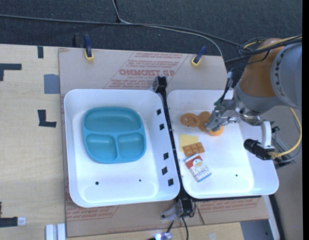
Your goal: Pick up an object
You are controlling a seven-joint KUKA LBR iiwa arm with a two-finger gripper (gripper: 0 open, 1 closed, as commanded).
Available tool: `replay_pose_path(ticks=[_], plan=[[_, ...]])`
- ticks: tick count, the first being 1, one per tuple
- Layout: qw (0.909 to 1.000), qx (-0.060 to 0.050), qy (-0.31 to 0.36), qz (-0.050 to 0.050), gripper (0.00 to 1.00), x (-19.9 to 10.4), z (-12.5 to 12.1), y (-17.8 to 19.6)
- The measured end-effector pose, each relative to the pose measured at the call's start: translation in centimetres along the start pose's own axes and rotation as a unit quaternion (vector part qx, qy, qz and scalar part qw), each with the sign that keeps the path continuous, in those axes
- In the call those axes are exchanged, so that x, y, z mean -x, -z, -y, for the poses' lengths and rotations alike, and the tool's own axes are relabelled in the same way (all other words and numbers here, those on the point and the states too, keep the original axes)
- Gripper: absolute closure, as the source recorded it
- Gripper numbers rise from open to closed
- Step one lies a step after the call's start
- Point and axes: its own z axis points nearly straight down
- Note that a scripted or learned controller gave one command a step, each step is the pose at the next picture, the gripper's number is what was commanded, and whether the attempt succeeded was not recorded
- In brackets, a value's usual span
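Starting on the left: left bin [73, 149], holding a teal divided plate [114, 134], flat and well apart from the action. Nothing to chase there.

Across the divider into the right bin [234, 159]. First up, a brown pretzel-shaped piece [190, 119] near the bin's far side. Just nearer the camera, a yellow and brown waffle block [191, 145], and nearer again a small red and white carton [198, 168], lying flat at a slant. All three close together, none stacked.

Now the business end. Gripper [214, 123] down low in the right bin, right over a small orange object [217, 130], just beside the pretzel piece. Looks like the target, and looks like the grasp stage. Released or clenched? Cannot tell from up here, with the wrist hiding the tips. No claiming a hold yet.

To do this well:
- Centre over the orange object rather than its left edge, away from the brown piece alongside.
- Go fully down before closing; likely a small rounded thing, prone to squirting out of a shallow pinch.
- Close firmly, then lift straight up and slowly.
- Check for orange coming up with the tool; otherwise reopen and try again.

Further right, the grey arm [287, 79] reaching in over the bin's rim.
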Motion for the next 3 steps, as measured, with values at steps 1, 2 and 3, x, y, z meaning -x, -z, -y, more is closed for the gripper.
replay_pose_path(ticks=[1,2,3], plan=[[1.0000,0.001,0.001,0.000,1.00,-0.4,-0.1,6.3],[1.0000,-0.001,0.000,0.000,1.00,-0.5,-0.1,7.6],[1.0000,-0.002,0.003,-0.001,1.00,-5.5,-0.9,6.4]])
